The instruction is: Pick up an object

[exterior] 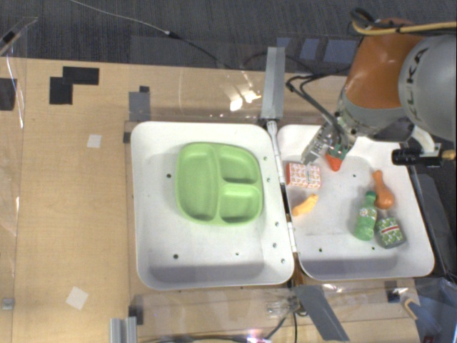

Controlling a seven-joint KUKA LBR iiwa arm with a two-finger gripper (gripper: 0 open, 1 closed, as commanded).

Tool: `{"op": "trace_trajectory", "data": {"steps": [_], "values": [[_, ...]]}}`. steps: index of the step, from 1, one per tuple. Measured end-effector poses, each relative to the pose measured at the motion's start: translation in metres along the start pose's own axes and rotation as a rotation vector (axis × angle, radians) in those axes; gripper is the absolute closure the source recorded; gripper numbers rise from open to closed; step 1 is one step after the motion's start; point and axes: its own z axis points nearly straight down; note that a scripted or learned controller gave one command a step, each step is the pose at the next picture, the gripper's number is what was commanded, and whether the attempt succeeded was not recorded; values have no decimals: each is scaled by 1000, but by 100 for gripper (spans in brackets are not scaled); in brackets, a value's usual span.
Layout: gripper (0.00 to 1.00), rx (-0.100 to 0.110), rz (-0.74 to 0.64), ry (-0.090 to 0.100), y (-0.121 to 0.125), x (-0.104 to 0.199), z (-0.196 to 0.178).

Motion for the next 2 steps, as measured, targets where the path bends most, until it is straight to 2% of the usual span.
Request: {"op": "trace_trajectory", "data": {"steps": [1,2], "values": [[100,1,-428,-2,-1,32,-74],[100,2,-803,10,-41,110,-7]]}}
